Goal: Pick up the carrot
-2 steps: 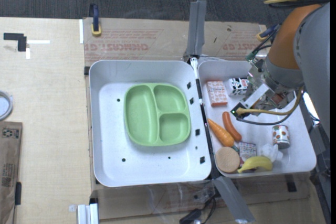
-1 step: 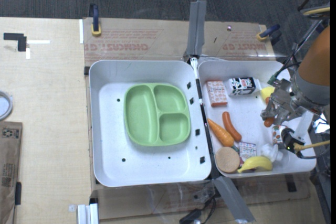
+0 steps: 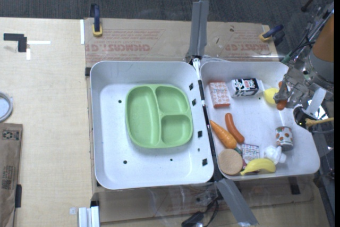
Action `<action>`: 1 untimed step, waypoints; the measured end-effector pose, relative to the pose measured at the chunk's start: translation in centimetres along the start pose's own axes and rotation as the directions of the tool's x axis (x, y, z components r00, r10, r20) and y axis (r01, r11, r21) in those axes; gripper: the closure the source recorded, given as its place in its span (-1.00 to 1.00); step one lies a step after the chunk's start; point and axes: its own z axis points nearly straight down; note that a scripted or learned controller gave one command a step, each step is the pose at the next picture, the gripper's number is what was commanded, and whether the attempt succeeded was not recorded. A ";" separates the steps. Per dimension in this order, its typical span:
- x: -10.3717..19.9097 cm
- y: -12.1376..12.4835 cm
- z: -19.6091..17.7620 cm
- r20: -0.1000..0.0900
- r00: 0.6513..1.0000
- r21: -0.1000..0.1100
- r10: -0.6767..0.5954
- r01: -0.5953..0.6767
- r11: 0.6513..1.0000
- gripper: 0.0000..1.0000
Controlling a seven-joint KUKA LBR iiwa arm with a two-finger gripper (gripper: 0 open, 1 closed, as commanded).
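Note:
The carrot [image 3: 223, 134] is orange and lies slantwise at the left side of the right bin [image 3: 303, 167], close to the divider. A reddish sausage [image 3: 234, 127] lies just to its right, almost touching it. My gripper [image 3: 285, 96] hangs over the right bin's far right side, beside a yellow lemon [image 3: 270, 95]. It is well to the right of the carrot and apart from it. Nothing from the bin shows in its grasp.
The right bin also holds a pink box [image 3: 219, 94], a milk carton [image 3: 245, 86], a small can [image 3: 284, 137], a banana [image 3: 258, 166], a round tan disc [image 3: 230, 161] and a small packet [image 3: 249, 151]. A green divided plate [image 3: 158, 115] sits in the left bin [image 3: 106, 157].

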 end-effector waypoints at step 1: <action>1.7 -9.5 0.5 0.000 0.998 0.003 0.064 -0.064 0.998 1.00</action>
